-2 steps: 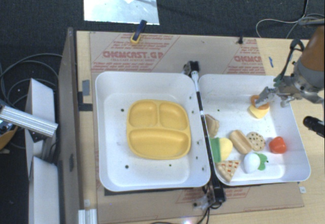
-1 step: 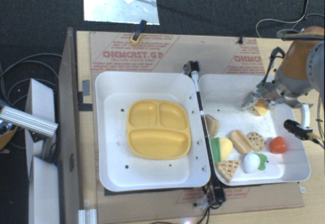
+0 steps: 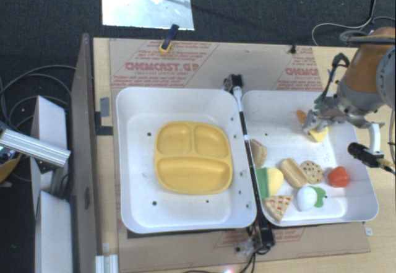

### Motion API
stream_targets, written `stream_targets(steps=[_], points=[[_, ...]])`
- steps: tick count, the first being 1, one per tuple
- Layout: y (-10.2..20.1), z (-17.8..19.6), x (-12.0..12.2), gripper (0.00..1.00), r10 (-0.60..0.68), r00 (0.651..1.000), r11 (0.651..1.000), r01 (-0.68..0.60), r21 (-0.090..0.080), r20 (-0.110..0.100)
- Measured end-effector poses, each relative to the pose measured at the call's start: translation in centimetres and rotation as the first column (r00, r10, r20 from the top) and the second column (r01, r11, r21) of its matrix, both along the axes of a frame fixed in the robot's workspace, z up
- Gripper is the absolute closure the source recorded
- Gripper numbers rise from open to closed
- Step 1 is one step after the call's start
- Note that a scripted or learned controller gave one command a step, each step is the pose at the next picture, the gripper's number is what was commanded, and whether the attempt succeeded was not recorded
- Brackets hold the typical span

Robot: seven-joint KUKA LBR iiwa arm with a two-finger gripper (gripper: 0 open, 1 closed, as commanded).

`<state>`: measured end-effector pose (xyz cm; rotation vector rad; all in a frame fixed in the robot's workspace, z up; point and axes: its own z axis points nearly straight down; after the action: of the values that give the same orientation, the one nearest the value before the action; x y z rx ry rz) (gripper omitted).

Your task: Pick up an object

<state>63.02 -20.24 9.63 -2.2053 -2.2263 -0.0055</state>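
Nearest the camera, along the front of the right bin (image 3: 362,211), lie a waffle wedge (image 3: 278,206), a white egg (image 3: 305,198) and a green leaf piece (image 3: 319,196). Just behind them sit a green-and-yellow piece (image 3: 268,180), a hot-dog bun (image 3: 293,172), a round cookie (image 3: 312,171) and a red tomato (image 3: 338,176); a tan bread piece (image 3: 258,153) rests against the divider. That makes one of each, eight items in the cluster. The left bin (image 3: 133,160) carries a single yellow sectioned plate (image 3: 193,157). Farther back in the right bin, well apart from the cluster, a yellow cheese wedge (image 3: 318,134) lies directly under the tool (image 3: 315,122), with one orange piece (image 3: 301,116) just beside it. The arm (image 3: 365,83) reaches in from the right. Whether the tool is clenched on the wedge or released above it cannot be told, since its tips merge with the wedge and the orange piece. Two bins stand on one tabletop (image 3: 185,61).

Risks, as judged: the wedge is small and sloped, so it may squirt sideways from a closing grasp; the adjacent orange piece may be pinched with it or block one tip; a descent too deep would strike the bin floor.
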Motion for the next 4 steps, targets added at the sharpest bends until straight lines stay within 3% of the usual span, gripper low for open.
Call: stream_targets(steps=[1, 2, 3, 4], points=[[5.8, 0.7, 3.2, 1.00, 0.001, 1.000, 1.000, -0.001, -0.007, 0.009], [5.4, 0.6, 3.0, 0.00, -0.005, 1.000, 1.000, 0.005, -0.009, 0.007], [2.0, 5.0, 3.3, 0.00, -0.010, 1.000, 1.000, 0.010, -0.011, 0.010], [3.1, -1.5, 2.9, 0.00, -0.005, 1.000, 1.000, 0.005, -0.008, 0.001]])
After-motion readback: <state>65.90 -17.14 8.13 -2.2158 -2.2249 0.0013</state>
